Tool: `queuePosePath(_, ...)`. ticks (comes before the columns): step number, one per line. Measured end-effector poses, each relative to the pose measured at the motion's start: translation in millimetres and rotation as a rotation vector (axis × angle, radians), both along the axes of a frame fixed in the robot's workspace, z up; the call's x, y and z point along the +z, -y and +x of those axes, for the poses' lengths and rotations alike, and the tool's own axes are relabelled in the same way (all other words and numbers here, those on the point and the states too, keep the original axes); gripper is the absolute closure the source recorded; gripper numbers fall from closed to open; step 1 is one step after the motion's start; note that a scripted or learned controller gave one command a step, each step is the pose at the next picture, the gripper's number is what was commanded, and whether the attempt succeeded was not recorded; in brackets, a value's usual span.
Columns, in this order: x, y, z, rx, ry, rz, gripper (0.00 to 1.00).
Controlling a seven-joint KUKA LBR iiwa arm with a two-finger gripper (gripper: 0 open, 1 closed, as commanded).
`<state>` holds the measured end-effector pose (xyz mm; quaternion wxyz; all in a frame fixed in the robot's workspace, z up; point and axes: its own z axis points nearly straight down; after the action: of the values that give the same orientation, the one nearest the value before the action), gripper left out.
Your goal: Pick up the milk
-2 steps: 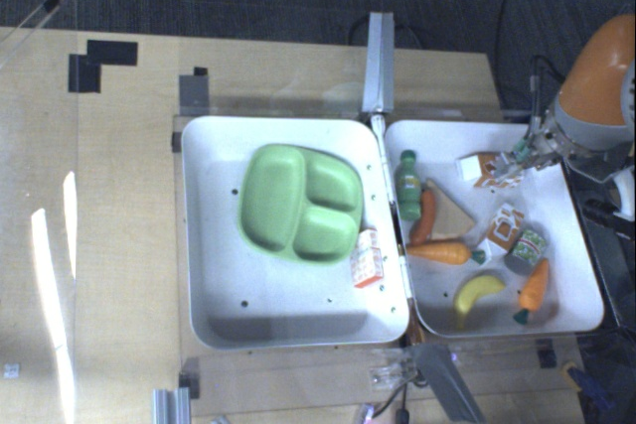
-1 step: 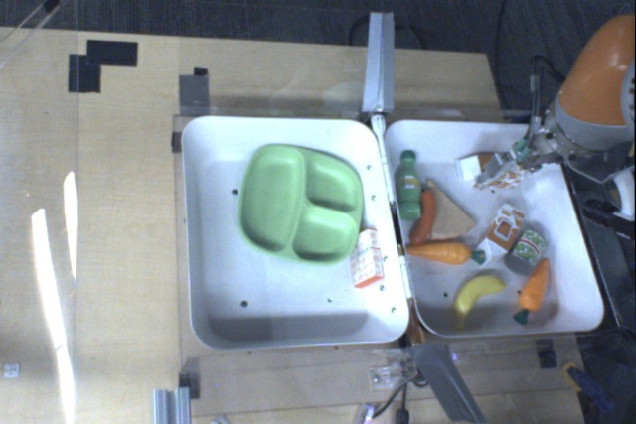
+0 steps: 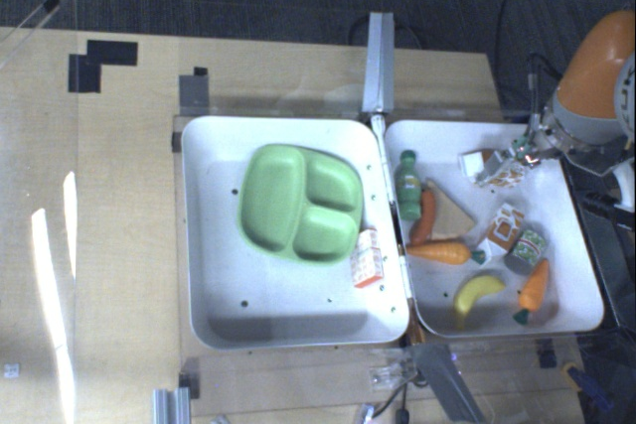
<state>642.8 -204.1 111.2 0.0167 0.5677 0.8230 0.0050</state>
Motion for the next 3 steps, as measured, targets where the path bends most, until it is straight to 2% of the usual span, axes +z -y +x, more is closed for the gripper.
queuePosePath(1,18.1,-1.6,2.3,0.004,0.000,0.003,1.00)
queuePosePath(2,15.4,-1.4,3.2,0.004,0.007,0.000,0.00)
queuePosePath(3,38.1,0.6,-0.1,-0.291,-0.023,0.015,0.00)
